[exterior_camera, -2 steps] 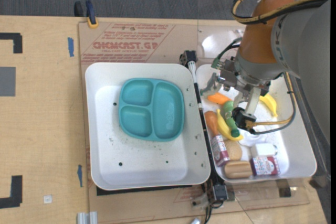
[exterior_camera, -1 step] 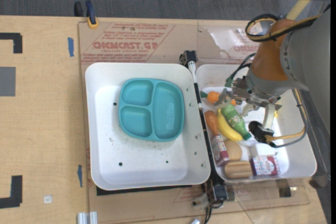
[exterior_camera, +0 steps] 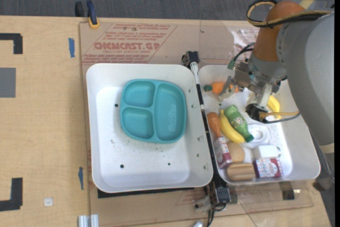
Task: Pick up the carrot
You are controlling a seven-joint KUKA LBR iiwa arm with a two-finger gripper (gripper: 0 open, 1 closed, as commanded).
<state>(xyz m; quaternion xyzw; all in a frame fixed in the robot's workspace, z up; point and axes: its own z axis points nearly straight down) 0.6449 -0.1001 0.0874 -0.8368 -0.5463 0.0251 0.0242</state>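
We see the wooden desk (exterior_camera: 42, 130) carrying two shallow white bins side by side. The left bin (exterior_camera: 106, 162) holds a teal divided plate (exterior_camera: 154, 110), lying flat near its middle. The grey arm (exterior_camera: 308, 61) with its orange band reaches in over the right bin (exterior_camera: 303, 159), where the gripper (exterior_camera: 245, 87) hangs low above the far end. Whether it is clenched or released we cannot tell.

The right bin is crowded. A yellow banana (exterior_camera: 231, 129) lies beside a green bottle (exterior_camera: 238, 120), the two touching. The carrot (exterior_camera: 214, 123) rests along the bin's left wall, just beside the banana, apart from the gripper. A small orange piece (exterior_camera: 218, 87) sits at the far left corner, near the gripper. Nearer us lie a bread roll (exterior_camera: 240, 171) and a red-labelled can (exterior_camera: 268, 167).
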